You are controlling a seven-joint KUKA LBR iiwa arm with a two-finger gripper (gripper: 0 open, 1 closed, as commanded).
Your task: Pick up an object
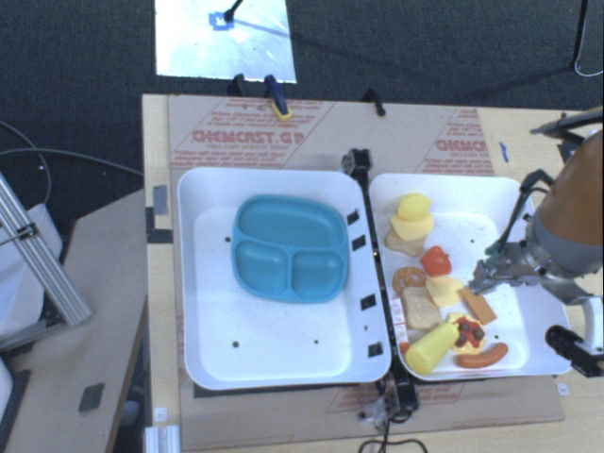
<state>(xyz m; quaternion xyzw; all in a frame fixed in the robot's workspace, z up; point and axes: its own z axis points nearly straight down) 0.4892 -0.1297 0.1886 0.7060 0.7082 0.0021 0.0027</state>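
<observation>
Over the right bin (528, 352), the gripper (483, 278) hangs low by an orange wedge (477, 305) amid toy food; whether it is spread or closed, I cannot tell. Nothing looks lifted yet, so the pick remains undone. A blue tray (288, 249) sits in the left bin (203, 347).

I've got the gripper (478, 278) down in the right bin (491, 196) over the toy food, blue tray (288, 248) sitting in the left bin (212, 347).
</observation>
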